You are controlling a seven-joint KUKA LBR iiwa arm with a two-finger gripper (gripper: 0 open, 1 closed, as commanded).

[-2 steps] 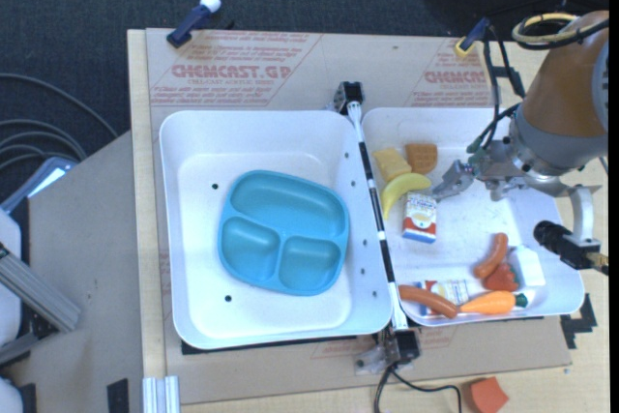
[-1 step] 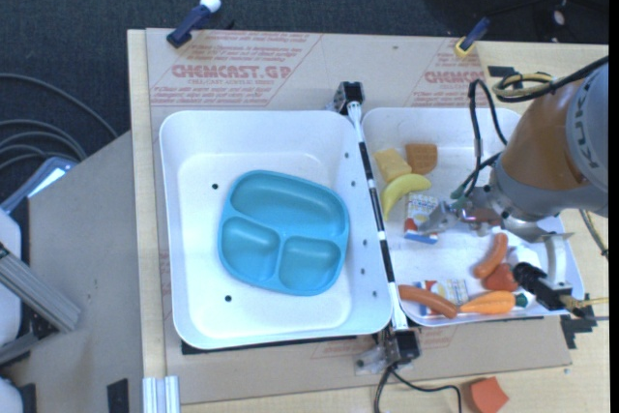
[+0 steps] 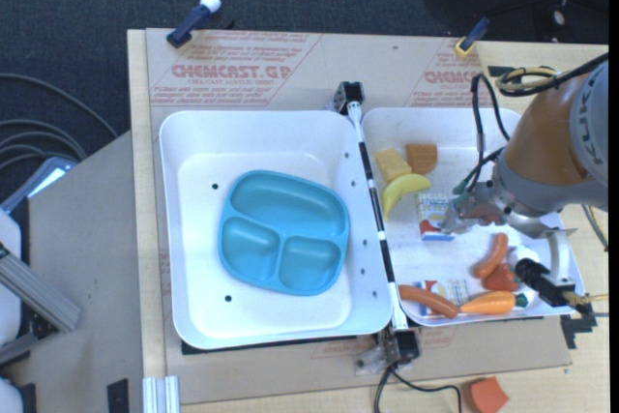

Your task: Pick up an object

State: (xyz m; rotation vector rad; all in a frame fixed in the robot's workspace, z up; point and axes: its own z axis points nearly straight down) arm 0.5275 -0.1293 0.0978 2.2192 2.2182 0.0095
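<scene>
- Gripper [image 3: 462,211] low in the right bin [image 3: 503,123], right beside the banana [image 3: 403,191], over a small red-and-white packet [image 3: 437,227]; finger spread impossible to tell from this slant.
- Nearest candidate for the pick, by judgement: that packet, lying flat just below-right of the banana.
- Best done with a straight descent centred on the packet, closing only once low enough to catch its edges, since a flat thing slips easily.
- Just above the banana: a yellow block [image 3: 390,162] and an orange block [image 3: 421,157], both near enough to be nudged.
- Further below the banana: a red sausage [image 3: 492,255], a red piece [image 3: 500,280], and two carrots [image 3: 488,304] along the bin's front wall.
- Well left of the banana, past the divider: a blue divided plate [image 3: 282,232] in the left bin [image 3: 184,208].
</scene>
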